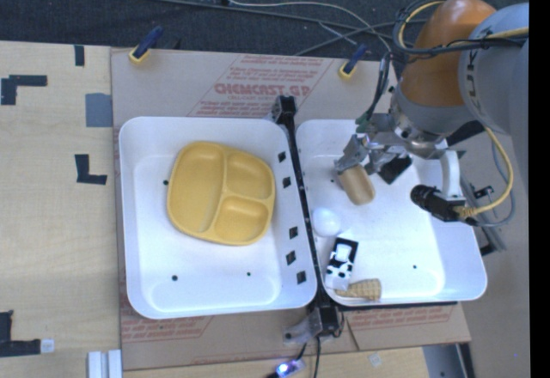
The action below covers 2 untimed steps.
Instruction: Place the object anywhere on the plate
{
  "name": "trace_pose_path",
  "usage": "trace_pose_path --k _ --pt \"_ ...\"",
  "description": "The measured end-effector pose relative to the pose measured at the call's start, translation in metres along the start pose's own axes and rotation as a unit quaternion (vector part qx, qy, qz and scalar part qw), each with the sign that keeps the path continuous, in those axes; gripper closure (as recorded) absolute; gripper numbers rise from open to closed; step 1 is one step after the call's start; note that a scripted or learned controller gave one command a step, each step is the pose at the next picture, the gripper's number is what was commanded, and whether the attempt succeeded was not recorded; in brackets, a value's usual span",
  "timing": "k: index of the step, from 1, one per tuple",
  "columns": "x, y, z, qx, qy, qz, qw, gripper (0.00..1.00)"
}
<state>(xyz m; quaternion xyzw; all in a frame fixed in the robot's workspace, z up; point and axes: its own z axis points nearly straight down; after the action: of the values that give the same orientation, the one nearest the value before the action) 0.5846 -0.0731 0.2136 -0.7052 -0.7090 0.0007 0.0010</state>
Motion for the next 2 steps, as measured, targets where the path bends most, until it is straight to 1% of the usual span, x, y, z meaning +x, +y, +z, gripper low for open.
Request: trace_pose_path --k 1,2 --pt "0.047 0.011 0.008 0.0 0.0 0.0 1.0 1.0" --pt "0.099 0.024 0.015 0.0 0.0 0.0 1.0 1.0"
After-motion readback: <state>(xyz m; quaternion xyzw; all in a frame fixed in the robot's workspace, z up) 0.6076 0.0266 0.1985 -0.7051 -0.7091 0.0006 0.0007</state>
